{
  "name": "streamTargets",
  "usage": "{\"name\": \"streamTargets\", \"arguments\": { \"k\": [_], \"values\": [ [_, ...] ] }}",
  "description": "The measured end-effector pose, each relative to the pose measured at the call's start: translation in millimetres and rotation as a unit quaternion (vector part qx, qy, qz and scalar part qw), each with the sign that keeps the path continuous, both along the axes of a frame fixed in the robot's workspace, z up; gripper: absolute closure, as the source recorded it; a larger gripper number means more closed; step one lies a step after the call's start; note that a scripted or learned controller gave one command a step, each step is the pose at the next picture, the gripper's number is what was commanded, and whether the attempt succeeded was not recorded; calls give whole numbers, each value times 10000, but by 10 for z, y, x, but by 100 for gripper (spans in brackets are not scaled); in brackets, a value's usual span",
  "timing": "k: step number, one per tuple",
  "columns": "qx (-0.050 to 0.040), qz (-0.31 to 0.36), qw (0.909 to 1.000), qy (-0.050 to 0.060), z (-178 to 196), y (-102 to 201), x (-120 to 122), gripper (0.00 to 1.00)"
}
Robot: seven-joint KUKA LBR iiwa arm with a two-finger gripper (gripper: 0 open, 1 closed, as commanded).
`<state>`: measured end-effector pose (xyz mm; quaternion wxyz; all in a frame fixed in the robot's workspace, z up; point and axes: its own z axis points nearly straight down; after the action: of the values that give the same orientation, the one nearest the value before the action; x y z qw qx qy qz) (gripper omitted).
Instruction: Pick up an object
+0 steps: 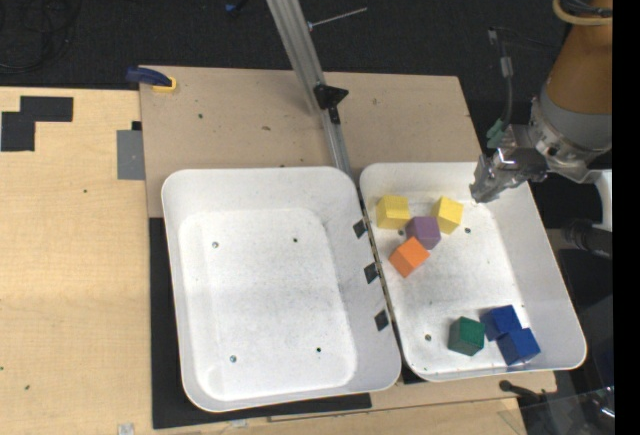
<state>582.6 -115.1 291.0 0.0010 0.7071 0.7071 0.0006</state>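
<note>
The right bin holds several small blocks. Two yellow blocks lie near its far end, with a purple block between them and an orange block just in front. A green block and a blue piece rest near the bin's front right corner. My gripper hangs over the bin's far right part, just right of the nearer yellow block and above it. Nothing shows between its fingers.
The left bin sits beside the right one, with black clips along the shared edge. A slanted metal rail rises behind the bins. A cable runs down to the wrist on the right.
</note>
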Motion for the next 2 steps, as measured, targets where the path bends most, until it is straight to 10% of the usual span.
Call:
{"name": "streamTargets", "arguments": {
  "k": [2],
  "values": [
    [11, 20, 10000, 24, -172, 1035, 218, 100]
  ]
}}
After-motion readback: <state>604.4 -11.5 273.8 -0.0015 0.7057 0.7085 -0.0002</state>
